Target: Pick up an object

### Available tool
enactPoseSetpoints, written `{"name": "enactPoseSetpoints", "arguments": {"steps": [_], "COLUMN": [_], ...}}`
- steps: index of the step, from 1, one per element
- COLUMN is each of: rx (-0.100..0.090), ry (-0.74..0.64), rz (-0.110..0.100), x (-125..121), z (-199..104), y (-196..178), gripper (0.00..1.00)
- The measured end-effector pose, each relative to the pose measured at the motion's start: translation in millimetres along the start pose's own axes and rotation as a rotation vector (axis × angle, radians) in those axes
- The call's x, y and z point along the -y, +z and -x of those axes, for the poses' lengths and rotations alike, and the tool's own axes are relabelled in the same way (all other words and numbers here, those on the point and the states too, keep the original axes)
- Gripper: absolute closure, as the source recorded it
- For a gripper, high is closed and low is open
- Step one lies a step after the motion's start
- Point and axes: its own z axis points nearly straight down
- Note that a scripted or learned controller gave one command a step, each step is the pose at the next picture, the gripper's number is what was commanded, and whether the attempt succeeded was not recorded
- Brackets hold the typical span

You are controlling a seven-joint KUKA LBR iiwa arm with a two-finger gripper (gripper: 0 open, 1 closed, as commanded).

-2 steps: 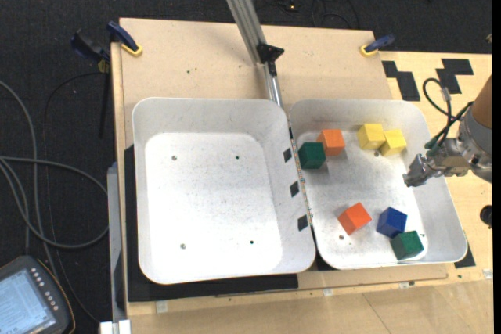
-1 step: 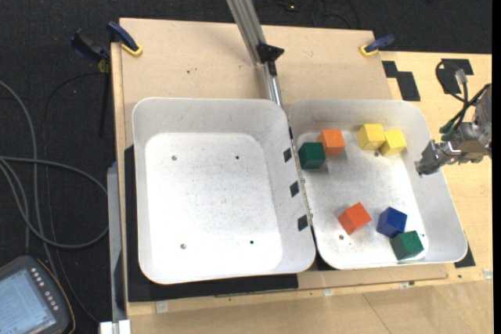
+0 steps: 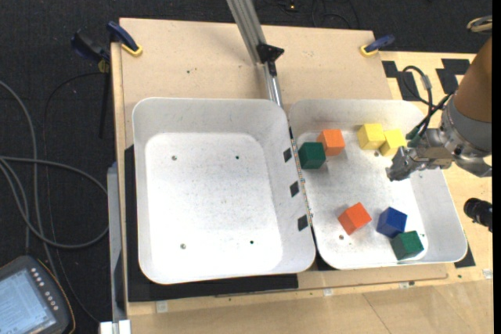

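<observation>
A: Yellow blocks (image 3: 379, 138) in right bin (image 3: 448, 199), just beside gripper (image 3: 399, 170). Fingers: cannot tell.
B: Orange cube (image 3: 333, 141) touching green cube (image 3: 311, 155) near divider. Another orange (image 3: 355, 217), blue (image 3: 391, 220), green (image 3: 407, 245) low. Open floor mid-bin; left bin (image 3: 156, 184) wide open.

A metal pole (image 3: 239, 0) slants over the bench (image 3: 203, 66) (clamps (image 3: 124, 37) at its corners).

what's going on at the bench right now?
The KUKA arm reaches in from the right, its gripper low over the right bin, beside the two yellow blocks. Nothing visibly sits between its fingers. The same bin also holds two orange blocks, two green blocks and a blue block, all loose on the floor. No pick yet.
</observation>
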Motion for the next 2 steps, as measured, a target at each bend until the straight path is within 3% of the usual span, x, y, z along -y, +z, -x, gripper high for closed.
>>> {"name": "enactPoseSetpoints", "arguments": {"steps": [2], "rx": [0.0], "ry": [-0.001], "rz": [0.001], "x": [-4], "z": [-105], "y": [-7], "gripper": [1.0]}}
